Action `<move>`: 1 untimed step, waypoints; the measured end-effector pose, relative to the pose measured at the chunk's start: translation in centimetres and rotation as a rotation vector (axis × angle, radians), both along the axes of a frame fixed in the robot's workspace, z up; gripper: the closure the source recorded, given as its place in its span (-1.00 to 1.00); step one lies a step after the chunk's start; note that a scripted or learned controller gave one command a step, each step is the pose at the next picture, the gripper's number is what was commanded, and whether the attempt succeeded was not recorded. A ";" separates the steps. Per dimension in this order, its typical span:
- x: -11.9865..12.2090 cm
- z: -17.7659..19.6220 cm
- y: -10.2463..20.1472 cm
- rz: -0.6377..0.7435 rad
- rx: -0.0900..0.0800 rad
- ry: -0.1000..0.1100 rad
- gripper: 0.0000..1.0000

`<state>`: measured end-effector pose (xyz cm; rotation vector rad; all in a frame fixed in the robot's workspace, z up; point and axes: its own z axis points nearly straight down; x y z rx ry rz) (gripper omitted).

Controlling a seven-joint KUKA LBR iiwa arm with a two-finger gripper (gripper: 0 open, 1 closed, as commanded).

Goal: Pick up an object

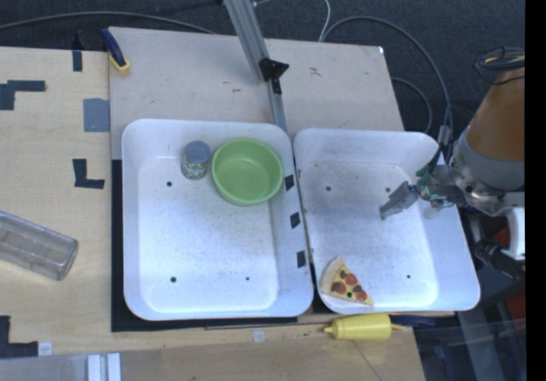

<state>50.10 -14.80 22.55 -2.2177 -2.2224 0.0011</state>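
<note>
At the far left of the bench (51, 200), the light wooden surface carries dark tape marks, and a clear plastic cylinder (34, 245) lies on its side near the left edge. A small blue-and-yellow clamp (114, 49) sits at the back left corner of the paler board (188, 72) that lies under the bins. Beyond the bench, at the back, the floor is dark carpet with thin pale cables looping across it.

The left bin (145, 285) is white and speckled with fine dark marks. In its back part stands a small can with a grey lid (195, 159), just beside a green bowl (247, 170) that sits upright near the bin's back right corner. A grey metal pole (243, 17) slants down from the top edge and ends at the seam between the two bins.

The right bin (444, 285) is equally scuffed. A toy pizza slice (345, 282) lies flat in its front left corner, close to the front wall. Just outside that bin, on the bench's front edge, lies a yellow bottle-shaped toy (362, 326) on its side.

The gripper (394, 203) hangs over the right half of the right bin, well apart from the pizza slice, pointing left. Whether it is wide or narrow cannot be told; nothing is seen in it. Behind it, the arm's grey wrist and orange band (499, 119) stand at the right.
</note>
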 end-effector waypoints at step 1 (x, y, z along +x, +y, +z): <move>0.0 0.0 0.0 0.000 0.000 0.000 -1.00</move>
